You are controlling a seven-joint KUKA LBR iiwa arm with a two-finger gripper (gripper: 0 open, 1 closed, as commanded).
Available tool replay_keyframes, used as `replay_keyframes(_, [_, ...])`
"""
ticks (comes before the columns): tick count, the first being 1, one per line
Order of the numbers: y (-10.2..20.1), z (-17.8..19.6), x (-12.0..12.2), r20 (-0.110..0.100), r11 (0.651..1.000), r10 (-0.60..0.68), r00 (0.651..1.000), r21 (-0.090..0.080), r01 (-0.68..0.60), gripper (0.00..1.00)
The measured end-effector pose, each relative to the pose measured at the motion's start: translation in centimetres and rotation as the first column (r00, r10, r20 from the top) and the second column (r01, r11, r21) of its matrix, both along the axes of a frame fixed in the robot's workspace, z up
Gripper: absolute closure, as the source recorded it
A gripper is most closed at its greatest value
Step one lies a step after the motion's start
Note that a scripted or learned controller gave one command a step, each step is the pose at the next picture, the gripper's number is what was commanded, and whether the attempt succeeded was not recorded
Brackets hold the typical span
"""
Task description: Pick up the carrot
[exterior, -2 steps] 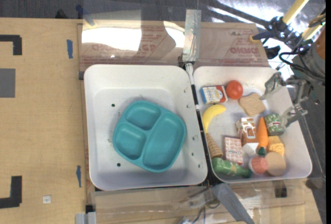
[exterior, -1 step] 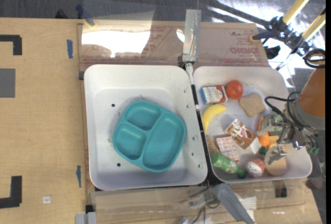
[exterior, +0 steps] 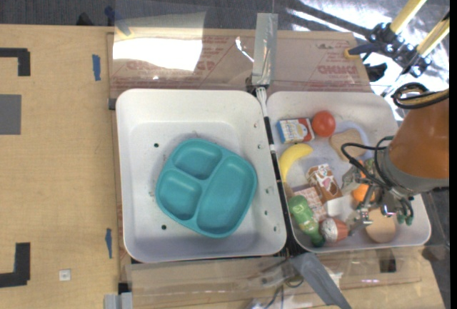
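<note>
The carrot (exterior: 361,193) shows as a small orange piece in the right bin (exterior: 414,237), partly hidden behind cables and the gripper's body. My gripper (exterior: 374,209) is low in the bin's right half, directly over and just right of the carrot, under the arm's orange band (exterior: 427,147). Whether it touches the carrot I cannot make out.
The right bin also holds a yellow banana (exterior: 293,157), a red tomato (exterior: 323,123), a white and blue carton (exterior: 294,130), snack packets (exterior: 322,180), a green item (exterior: 303,213) and a beige egg-like thing (exterior: 381,229). A teal divided plate (exterior: 206,188) lies in the left bin (exterior: 136,158).
</note>
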State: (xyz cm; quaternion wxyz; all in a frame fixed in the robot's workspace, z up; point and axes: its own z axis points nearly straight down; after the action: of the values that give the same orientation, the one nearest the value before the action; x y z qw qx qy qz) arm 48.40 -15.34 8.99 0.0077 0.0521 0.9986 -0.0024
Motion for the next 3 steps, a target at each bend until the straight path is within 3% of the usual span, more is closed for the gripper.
replay_keyframes(1, [0.0,1.3,0.4,0.012,1.000,0.003,1.000,-0.002,-0.002,1.00])
replay_keyframes(2, [3.8,14.2,3.4,0.002,0.998,0.066,0.998,0.003,-0.066,1.00])
replay_keyframes(3, [3.7,13.8,3.1,-0.009,0.998,0.064,0.998,0.005,-0.064,0.00])
